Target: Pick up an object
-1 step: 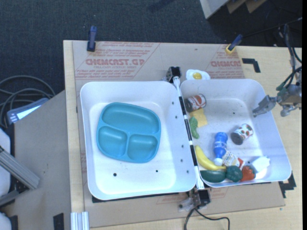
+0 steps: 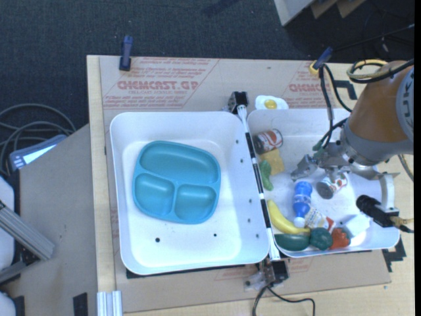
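Looking at a blue bottle (image 2: 302, 199) lying near the middle of the right bin (image 2: 299, 118), in the right half of the frame, its white-labelled end pointing toward the lower edge. Finding a banana (image 2: 283, 220) just below and left of it, touching or nearly touching its lower end, and beneath that a dark green piece (image 2: 293, 241), a teal lump (image 2: 321, 238) and a red item (image 2: 339, 238) crowding along the bin's bottom wall. Noting a small grey, can-like object (image 2: 326, 189) just right of the bottle. Spotting the gripper (image 2: 320, 174) hanging just above and right of the bottle, close over the grey object; not managing to tell whether released or clenched, and not seeing anything clearly grasped. Following the grey arm (image 2: 385, 114) with its orange band out toward the right edge. Moving up the bin, passing a green item (image 2: 265, 174), a yellow packet (image 2: 273, 161) and a red-and-white can (image 2: 268, 139) along the left wall. Seeing a blue divided tray (image 2: 176, 182) sitting in the left bin (image 2: 122, 176), well apart from the gripper.
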`<state>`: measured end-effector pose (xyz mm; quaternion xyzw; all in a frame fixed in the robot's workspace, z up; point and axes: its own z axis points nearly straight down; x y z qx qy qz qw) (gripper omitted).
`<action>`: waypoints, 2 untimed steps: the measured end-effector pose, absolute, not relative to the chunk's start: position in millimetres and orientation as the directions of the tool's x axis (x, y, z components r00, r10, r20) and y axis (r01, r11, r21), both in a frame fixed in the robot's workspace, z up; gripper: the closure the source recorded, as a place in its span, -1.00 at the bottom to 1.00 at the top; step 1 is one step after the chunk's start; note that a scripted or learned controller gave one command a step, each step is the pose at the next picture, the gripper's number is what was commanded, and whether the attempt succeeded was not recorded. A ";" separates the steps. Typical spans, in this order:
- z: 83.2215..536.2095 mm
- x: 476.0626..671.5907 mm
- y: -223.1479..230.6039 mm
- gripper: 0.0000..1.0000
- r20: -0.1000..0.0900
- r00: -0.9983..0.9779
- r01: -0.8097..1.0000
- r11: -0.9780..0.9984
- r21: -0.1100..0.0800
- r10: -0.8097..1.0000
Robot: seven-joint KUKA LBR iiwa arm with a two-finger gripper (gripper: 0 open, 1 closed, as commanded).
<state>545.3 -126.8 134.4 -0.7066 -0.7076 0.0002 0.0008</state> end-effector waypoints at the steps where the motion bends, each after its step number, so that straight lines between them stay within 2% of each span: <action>1: 96.2 519.0 -103.5 -1.00 0.001 0.000 1.000 0.000 -0.003 1.000; 2: 88.8 484.2 -94.7 -1.00 -0.008 0.004 1.000 -0.004 0.020 1.000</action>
